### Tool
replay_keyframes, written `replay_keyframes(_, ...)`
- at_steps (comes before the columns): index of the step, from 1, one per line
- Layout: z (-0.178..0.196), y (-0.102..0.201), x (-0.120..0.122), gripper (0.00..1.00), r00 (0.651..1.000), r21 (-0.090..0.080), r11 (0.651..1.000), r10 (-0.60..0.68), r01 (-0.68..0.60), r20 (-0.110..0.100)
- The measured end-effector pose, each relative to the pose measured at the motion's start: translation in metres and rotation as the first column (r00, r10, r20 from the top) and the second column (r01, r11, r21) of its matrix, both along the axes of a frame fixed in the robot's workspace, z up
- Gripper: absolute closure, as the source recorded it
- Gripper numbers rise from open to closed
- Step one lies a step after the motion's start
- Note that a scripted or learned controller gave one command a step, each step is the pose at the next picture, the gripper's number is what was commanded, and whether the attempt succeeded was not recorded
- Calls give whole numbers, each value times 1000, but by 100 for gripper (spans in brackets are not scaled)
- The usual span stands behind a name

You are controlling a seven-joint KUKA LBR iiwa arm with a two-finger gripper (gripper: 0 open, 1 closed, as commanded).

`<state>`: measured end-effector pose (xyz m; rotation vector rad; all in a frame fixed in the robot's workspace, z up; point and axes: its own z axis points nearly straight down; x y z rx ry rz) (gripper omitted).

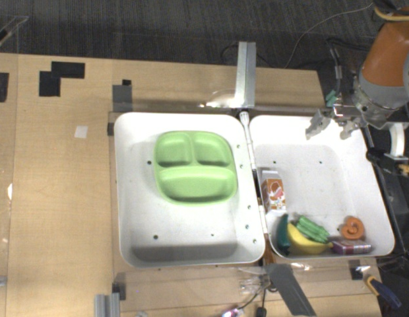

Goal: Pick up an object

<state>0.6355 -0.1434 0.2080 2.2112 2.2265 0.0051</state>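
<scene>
I am looking down on two white bins sitting side by side on the wooden bench. The left bin [132, 197] is holding a light green divided tray [194, 166], lying flat with three compartments facing up. The right bin [323, 170] is carrying all the small things, and they are crowding its lower edge, toward the bottom right of the frame. A small carton [274, 192] with red and brown print is lying against the bin's left wall. Below it a yellow piece [303, 241] is sitting with a ridged green piece [312, 229] resting on top of it and a dark green shape touching its left side. To their right a purple bar-shaped thing [349, 247] is lying along the rim, and an orange curled piece [353, 228] is sitting just above it.

The gripper [331, 123] is hanging at the upper right of the frame, over the top edge of the right bin, well apart from the cluster of objects. Its two fingers are spread apart, and I am seeing nothing between them. The orange band of the arm is showing above it at the frame's right edge.
</scene>
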Motion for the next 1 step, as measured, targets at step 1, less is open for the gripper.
replay_keyframes(1, -91, 37, -32, 0, 969, 2, 969, -247, 247, -2)
